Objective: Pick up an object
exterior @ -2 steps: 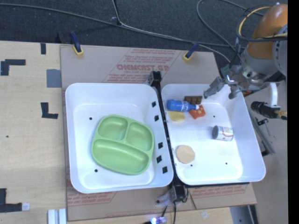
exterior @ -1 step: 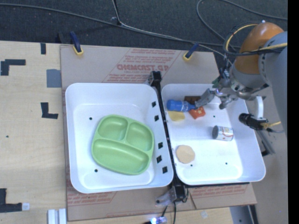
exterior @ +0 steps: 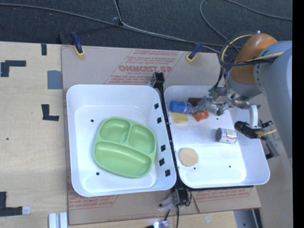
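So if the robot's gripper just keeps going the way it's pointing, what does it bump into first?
Probably the small red object. The gripper points left across the right bin, and that object lies just ahead of it, with the blue object beyond. Its height above them is unclear.

Hidden and cut off

Your grey arm with its orange band runs off the right edge, and its wrist hides the gripper's fingertips.

Bins — smooth white plastic, slight gloss. Green tray — matt plastic. Table looks like pale wood; cardboard sheet under bins, matt. Can — shiny metal.
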You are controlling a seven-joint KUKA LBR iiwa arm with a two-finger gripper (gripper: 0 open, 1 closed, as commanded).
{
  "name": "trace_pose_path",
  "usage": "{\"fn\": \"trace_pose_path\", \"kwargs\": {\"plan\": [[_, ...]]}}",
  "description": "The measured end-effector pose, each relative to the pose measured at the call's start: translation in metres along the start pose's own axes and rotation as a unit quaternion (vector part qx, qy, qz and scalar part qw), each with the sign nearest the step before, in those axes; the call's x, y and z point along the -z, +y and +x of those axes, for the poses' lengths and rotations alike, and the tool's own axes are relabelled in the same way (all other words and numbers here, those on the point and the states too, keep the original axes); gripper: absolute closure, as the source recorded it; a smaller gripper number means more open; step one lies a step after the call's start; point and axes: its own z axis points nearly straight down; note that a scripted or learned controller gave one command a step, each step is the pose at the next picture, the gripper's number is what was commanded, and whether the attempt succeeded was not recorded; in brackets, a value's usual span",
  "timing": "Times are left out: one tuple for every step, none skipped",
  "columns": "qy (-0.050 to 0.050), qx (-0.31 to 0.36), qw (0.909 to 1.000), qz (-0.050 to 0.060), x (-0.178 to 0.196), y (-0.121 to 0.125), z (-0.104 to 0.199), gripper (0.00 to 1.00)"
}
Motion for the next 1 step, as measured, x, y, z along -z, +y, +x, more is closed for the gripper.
{"fn": "trace_pose_path", "kwargs": {"plan": [[-0.002, 0.001, 1.0000, -0.007, 0.0174, 0.0045, 0.0008, 1.00]]}}
